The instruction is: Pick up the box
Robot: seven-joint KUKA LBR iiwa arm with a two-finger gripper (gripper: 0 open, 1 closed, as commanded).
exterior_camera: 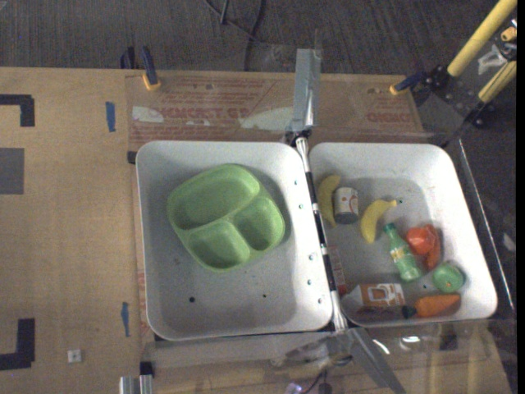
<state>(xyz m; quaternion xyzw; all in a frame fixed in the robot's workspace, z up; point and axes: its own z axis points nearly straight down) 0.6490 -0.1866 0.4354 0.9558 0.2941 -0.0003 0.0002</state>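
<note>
The box [378, 295] is a small orange and white carton lying flat at the front left of the right bin [472, 220], close to the bin's front wall. A carrot [436, 305] lies just to its right.
The right bin also holds two bananas [328, 197] [375, 218], a small can [347, 204], a green bottle [403, 255], a red-orange item [424, 240] and a green round item [448, 278]. A green divided plate [225, 226] sits in the left bin [156, 245]. A yellow stand [484, 31] rises at the upper right.
</note>
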